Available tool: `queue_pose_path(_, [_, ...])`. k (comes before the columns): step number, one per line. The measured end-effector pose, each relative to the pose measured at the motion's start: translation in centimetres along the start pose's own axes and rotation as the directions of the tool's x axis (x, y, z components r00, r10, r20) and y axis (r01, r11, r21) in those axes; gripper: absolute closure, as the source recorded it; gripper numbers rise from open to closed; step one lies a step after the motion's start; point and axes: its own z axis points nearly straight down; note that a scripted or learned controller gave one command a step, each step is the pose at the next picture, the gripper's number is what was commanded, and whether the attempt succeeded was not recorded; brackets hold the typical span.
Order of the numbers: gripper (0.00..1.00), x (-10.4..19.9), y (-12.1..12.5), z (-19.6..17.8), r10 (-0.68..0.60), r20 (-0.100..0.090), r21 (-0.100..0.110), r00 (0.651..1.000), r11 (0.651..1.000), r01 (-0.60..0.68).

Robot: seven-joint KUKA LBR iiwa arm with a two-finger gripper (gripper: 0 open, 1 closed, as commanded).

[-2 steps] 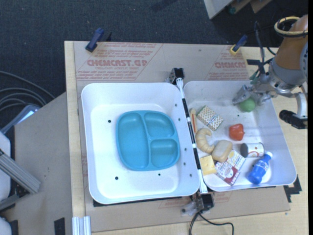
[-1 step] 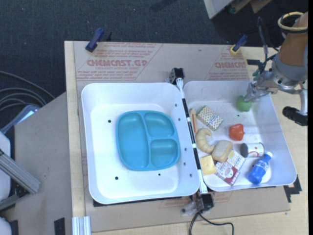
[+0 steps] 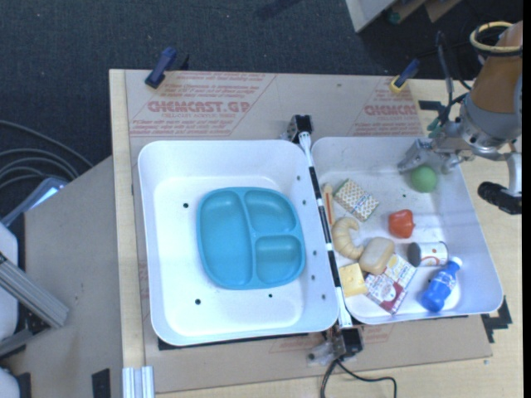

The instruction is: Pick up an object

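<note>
My gripper (image 3: 431, 157) hangs over the back of the right bin (image 3: 473, 222), reaching in from the right below the orange band of the arm. A green ball (image 3: 424, 178) lies directly under and in front of it, touching or nearly touching it. Further forward in the same bin lie a red pepper-like piece (image 3: 401, 223), a patterned box (image 3: 355, 197), a croissant (image 3: 346, 236), a beige roll (image 3: 376, 254), a yellow block (image 3: 352, 279), a red-and-white packet (image 3: 390, 286), a white tube (image 3: 428, 254) and a blue bottle (image 3: 438, 286).
The left bin (image 3: 166, 189) holds a blue divided plate (image 3: 250, 237). A thin orange stick (image 3: 328, 206) lies along the right bin's left wall. A black divider rail (image 3: 319, 214) runs between the bins. Blue clamps (image 3: 162, 66) sit at the board's back corners.
</note>
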Motion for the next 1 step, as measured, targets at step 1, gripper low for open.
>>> queue_pose_path(1, [0.00, 0.99, 0.88, 3.53, -0.001, -0.014, 0.009, 1.000, 1.000, 0.002])
